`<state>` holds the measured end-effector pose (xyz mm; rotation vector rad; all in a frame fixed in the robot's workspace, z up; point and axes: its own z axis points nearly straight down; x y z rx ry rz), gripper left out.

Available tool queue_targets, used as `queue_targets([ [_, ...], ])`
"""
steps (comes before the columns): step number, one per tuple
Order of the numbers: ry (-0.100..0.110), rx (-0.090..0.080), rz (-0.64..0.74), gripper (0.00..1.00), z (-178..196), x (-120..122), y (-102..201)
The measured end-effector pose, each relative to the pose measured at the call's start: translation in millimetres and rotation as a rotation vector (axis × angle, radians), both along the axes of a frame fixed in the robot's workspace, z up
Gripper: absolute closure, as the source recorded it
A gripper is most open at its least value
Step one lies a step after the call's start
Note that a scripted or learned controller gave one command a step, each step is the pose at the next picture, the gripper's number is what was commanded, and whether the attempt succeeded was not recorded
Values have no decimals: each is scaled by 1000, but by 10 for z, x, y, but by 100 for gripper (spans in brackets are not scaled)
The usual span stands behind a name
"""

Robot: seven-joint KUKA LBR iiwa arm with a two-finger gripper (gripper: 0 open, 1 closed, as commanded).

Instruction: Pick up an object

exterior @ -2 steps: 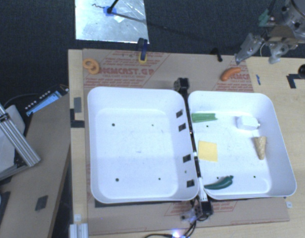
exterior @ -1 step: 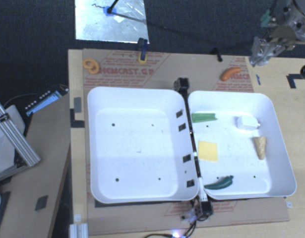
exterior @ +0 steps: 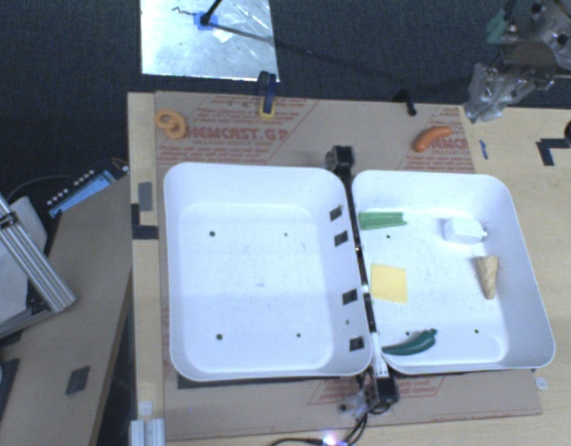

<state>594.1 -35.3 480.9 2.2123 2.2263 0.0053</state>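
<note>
Beyond the far right corner of the right bin (exterior: 522,240), the gripper (exterior: 489,96) is seen above the bench (exterior: 294,124), clear of both bins; nothing is seen between its fingers, and whether they are parted or closed cannot be told. Within the right bin five things are laid: a green pod (exterior: 382,219) near the far left corner; a white block (exterior: 461,230) towards the far right; a cone (exterior: 488,275) just nearer than the block; a yellow square (exterior: 389,283) by the left wall; a dark pepper (exterior: 410,343) at the near edge. Just left of the right bin, touching it, the left bin (exterior: 188,203) is set. Past the right bin's far rim a sausage (exterior: 431,138) is laid on the bench, with a ring (exterior: 171,124) well away to its left.
</note>
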Motion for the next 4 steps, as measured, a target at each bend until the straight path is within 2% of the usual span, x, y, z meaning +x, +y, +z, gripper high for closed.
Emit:
queue_targets([
  [1, -2, 0, 0, 100, 340, -81, 239],
  [2, -1, 2, 1, 100, 567, -848, 485],
  [3, 1, -1, -10, 100, 546, -1085, -112],
  [4, 1, 0, -6, 100, 544, -1076, -115],
])
